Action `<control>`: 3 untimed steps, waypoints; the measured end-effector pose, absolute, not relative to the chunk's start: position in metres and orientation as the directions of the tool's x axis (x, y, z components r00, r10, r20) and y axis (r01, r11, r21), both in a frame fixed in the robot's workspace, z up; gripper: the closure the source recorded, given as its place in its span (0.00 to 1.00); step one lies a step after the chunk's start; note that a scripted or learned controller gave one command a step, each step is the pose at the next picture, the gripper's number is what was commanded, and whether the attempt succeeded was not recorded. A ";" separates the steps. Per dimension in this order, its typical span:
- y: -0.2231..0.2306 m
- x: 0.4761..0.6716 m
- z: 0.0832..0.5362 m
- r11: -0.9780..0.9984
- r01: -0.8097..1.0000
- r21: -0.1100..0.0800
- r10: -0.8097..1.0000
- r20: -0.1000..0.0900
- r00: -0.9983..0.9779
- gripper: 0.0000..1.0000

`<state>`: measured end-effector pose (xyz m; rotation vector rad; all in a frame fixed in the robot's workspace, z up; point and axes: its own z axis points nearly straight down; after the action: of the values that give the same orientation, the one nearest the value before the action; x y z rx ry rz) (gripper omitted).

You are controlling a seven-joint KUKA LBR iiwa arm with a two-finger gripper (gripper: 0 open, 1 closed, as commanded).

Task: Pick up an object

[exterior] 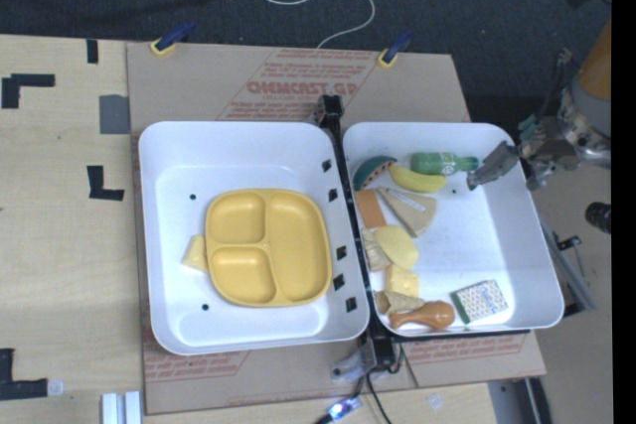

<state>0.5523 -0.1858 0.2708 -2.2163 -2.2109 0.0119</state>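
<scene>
Camera view, near edge first: the right bin [542,243] holds its contents mostly along its left wall. At the near end lie a brown drumstick-shaped toy [425,316] and, just to its right, a small patterned packet [480,300], apart from the other items. Above these sit pale yellow wedge pieces [395,253], crowded together against the left wall, with an orange block [368,208] and a cream triangular piece [411,207] next to them. Farther back, a yellow banana [416,179] lies across the bin, touching a green bottle [439,162] behind it, and a watermelon-slice toy [367,170] rests at the far left corner. The left bin [164,213] carries a yellow divided plate [268,246] near its middle, with a pale yellow piece [194,253] partly tucked under the plate's left edge. Both bins rest on a cardboard sheet [298,84] laid on the wooden surface [60,213]. The tool [494,166] hangs at the far right rim of the right bin, close to the cap end of the green bottle; whether its fingers are spread or closed cannot be determined, and no item is seen between them.
</scene>
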 end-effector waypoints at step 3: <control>-0.181 0.554 0.170 0.002 1.000 -0.006 1.000 0.000 -0.002 0.00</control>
<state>0.5541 -0.1807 0.1704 -2.2159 -2.2207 0.0059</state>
